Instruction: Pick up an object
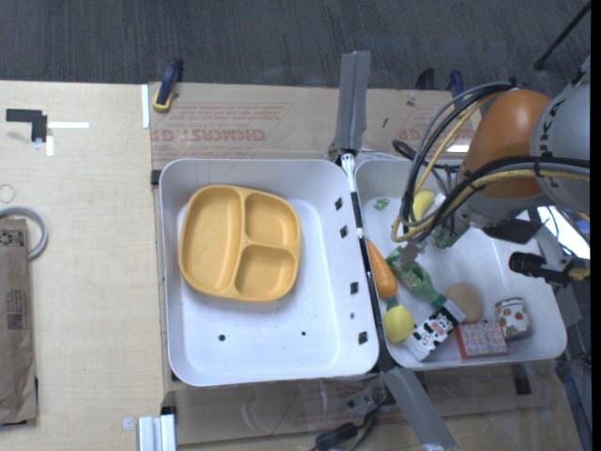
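Over in the right bin (549, 341), our landmark is the orange carrot (380, 267), lying along that bin's left wall. The gripper (413, 250) sits just right of the carrot's upper end, under a tangle of black and yellow cables (441, 172). They hide enough that we honestly can't tell whether it's spread wide or pinched narrow, and we don't see anything held in it.

Stuff up for grabs, all placed from the carrot:
- a green piece (420, 282) just to its right, right beneath the gripper and maybe touching it, hard to say
- a lemon (398, 323) just below its tip
- a black-and-white cow-print carton (434, 333) below and to the right, next to the lemon
- a round tan disc (464, 302) further right
- a red box (482, 340) and a small can (513, 318) further right again
- another yellow thing (423, 203) above and right, partly behind the cables

Left of the carrot, across the bin wall, we've got the left bin (174, 271) with a yellow divided plate (239, 243) lying flat in it, well apart from the gripper. The arm's orange band (512, 144) bulks up above and right of the carrot. Far left of it on the table (84, 252) there's a brown paper bag (14, 318).
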Robot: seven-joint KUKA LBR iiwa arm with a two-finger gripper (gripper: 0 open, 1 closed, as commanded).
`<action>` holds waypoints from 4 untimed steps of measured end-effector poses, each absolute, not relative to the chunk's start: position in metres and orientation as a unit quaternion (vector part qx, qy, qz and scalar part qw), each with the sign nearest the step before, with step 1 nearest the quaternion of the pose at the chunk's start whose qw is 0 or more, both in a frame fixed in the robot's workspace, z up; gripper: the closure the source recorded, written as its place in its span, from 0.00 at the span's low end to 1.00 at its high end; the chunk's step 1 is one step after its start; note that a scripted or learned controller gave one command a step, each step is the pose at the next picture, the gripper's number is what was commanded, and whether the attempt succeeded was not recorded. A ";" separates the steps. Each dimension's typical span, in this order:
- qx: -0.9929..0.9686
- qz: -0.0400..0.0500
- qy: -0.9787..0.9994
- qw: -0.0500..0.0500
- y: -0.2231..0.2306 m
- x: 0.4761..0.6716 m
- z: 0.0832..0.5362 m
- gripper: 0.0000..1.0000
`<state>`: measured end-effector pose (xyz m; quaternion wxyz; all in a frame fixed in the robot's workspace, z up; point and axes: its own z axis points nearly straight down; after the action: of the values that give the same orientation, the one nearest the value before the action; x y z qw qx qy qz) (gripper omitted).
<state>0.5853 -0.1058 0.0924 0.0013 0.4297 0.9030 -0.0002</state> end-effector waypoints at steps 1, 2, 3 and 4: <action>0.460 0.000 0.888 0.002 -0.146 0.578 0.093 0.00; 0.459 0.000 0.888 0.002 -0.146 0.578 0.093 0.00; 0.540 0.000 0.842 0.000 -0.117 0.554 0.092 0.00; 0.541 -0.001 0.841 0.001 -0.118 0.555 0.101 1.00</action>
<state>0.5545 -0.1185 0.1006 0.0013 0.5412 0.8409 -0.0005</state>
